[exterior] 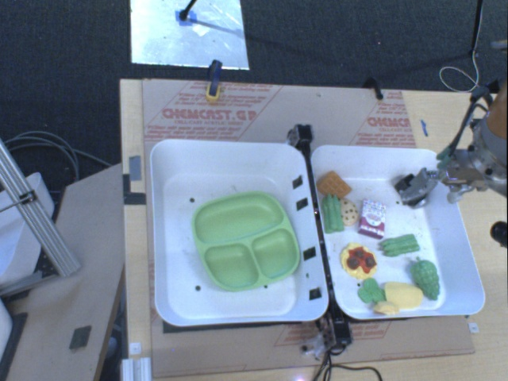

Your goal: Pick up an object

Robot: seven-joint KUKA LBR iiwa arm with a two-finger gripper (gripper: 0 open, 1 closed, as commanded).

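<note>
Toys: small plastic foods in right bin (468,292) | milk carton (372,217) red-white | tool (413,189) grip unclear

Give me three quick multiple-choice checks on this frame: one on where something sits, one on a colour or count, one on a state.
1. Where does the divided tray sit?
A. In the left bin
B. In the right bin
C. On the bench outside the bins

2. What colour is that tray?
A. Red
B. Light green
C. Blue

3. How does the gripper stand?
A. Over the left bin
B. Over the right bin, near its upper right corner
C. Off the bench by the foil sheet

Key: 1 A, the tray lies alone in the left bin; 2 B, it is pale green all over; 3 B, the gripper hangs above the toy food's bin, apart from the pieces.
</note>
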